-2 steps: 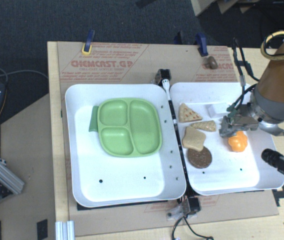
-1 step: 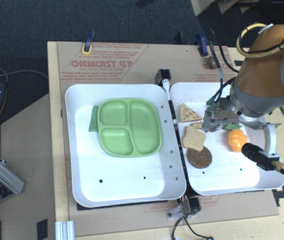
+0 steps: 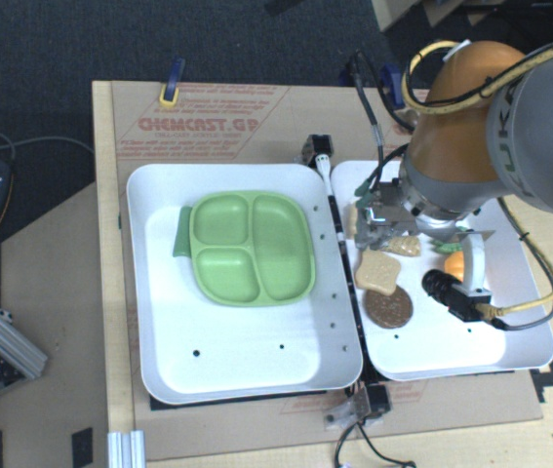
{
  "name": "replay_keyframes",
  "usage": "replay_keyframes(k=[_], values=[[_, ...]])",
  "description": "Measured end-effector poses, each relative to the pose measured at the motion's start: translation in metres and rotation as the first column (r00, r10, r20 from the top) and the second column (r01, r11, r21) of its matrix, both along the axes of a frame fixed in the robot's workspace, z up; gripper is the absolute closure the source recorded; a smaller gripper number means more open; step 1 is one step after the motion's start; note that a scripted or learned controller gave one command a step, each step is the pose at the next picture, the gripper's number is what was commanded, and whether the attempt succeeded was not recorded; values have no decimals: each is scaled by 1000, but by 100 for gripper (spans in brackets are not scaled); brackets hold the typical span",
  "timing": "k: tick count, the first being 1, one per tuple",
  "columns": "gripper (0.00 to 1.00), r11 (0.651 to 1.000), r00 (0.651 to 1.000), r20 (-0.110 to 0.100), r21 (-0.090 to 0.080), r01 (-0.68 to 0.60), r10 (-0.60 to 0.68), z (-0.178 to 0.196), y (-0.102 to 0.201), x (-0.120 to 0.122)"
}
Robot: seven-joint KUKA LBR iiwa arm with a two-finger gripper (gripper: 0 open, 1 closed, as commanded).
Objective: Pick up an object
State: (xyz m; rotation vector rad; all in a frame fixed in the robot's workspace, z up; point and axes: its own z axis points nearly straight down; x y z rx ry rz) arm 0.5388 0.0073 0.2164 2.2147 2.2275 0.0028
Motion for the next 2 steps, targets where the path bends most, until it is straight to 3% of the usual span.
replay_keyframes(k=[1, 2], values=[[100, 1000, 1000, 2, -1, 3, -3, 18, 13, 5], [100, 1000, 1000, -5, -1, 7, -7, 15, 4, -5]])
